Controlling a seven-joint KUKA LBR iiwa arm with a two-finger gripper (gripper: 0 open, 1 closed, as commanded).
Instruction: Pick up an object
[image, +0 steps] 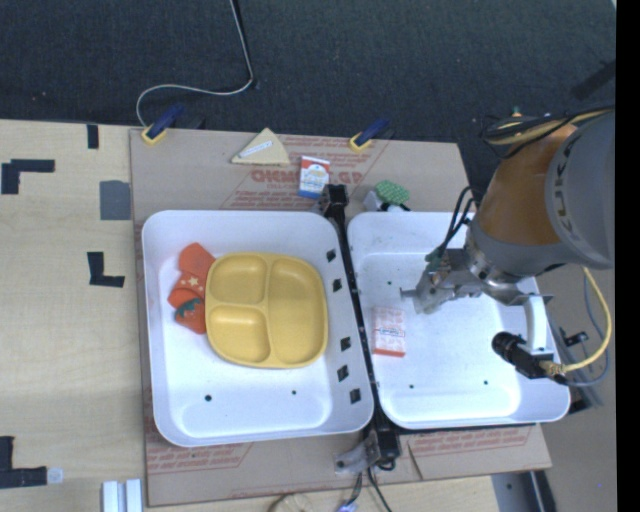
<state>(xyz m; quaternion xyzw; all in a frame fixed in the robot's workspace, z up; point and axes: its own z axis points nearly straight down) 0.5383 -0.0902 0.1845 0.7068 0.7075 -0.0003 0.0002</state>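
Note:
A small white packet with red print (389, 331) lies flat in the right bin (450, 395), near its left wall. My gripper (432, 291) hangs over the same bin, up and to the right of the packet, and apart from it. In the left bin (250, 415) a yellow divided plate (268, 309) rests in the middle. Orange and red toy pieces (190, 287) lie against the plate's left side.
Behind the bins on the cardboard sit a small red and white carton (314, 177), a green object (393, 192) and a pale wedge (262, 149). A black divider clamp (336, 203) joins the bins. The arm's grey and orange body (545, 195) overhangs the right bin's far right corner.

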